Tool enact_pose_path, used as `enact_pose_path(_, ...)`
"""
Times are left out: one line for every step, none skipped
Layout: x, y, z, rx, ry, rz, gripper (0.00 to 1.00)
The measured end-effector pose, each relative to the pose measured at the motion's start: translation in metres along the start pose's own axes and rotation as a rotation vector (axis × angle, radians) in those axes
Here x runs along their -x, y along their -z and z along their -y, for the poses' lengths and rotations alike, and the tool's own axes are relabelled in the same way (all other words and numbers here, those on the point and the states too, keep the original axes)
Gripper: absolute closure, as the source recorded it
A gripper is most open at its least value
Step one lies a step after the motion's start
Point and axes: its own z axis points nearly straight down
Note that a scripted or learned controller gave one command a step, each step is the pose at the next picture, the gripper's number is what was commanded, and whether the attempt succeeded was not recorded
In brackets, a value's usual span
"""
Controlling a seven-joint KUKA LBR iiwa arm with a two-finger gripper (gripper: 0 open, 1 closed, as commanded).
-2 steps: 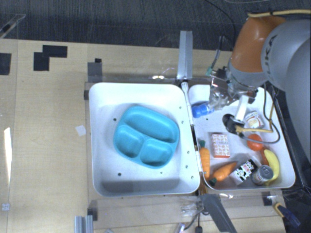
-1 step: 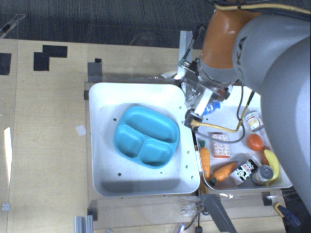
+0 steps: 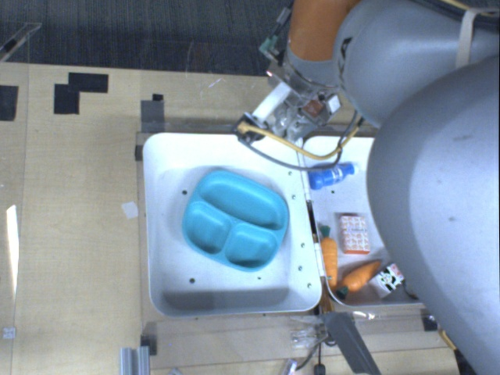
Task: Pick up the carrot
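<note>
Over far edge of bins: grey arm w/ orange band, gripper (image 3: 295, 122) hanging above the rim.
Grip state can't tell. Orange tapered carrot (image 3: 361, 276) lying at near edge of right white bin (image 3: 361, 145), beside 2nd carrot (image 3: 330, 259); blue 3-compartment plastic tray (image 3: 234, 219) sitting in left bin (image 3: 160, 209).

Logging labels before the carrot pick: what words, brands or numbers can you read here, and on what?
None can be read.
Small box: red-and-white pattern, too blurred.
Black-and-white item beside the carrot: markings too small.
Blue bottle: no readable label.
</note>
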Motion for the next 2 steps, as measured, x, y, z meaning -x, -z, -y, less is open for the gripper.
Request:
enact_pose_path(0.045, -0.028, 0.007, -0.002, 0.272, 0.001, 1.00)
enact_pose_path(0.033, 0.010, 0.036, 0.002, 0.990, -0.002, 1.00)
